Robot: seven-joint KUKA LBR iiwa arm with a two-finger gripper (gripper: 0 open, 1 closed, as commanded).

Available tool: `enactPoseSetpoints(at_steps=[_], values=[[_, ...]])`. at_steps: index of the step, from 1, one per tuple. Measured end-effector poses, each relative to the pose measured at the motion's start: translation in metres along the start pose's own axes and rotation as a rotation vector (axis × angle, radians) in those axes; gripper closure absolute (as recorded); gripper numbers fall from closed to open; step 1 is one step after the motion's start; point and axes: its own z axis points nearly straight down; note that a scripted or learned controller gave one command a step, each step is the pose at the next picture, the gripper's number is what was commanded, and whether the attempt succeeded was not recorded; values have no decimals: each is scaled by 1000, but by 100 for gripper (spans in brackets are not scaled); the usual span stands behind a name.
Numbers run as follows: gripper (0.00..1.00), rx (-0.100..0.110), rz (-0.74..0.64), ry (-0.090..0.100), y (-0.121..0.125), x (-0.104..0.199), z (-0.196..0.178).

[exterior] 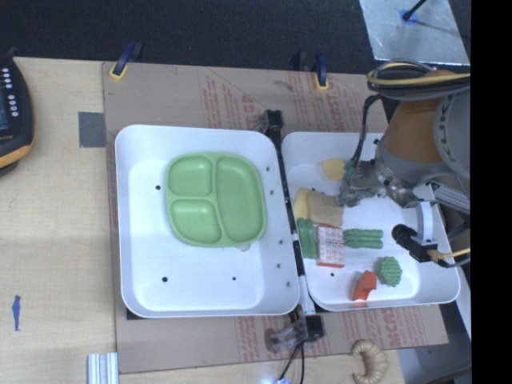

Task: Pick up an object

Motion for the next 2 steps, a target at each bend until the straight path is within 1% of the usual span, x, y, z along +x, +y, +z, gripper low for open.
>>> enactPoseSetpoints(at_steps=[1, 2], values=[[0, 2, -1, 0, -1, 0, 1], [0, 4, 0, -4, -14, 20, 13]])
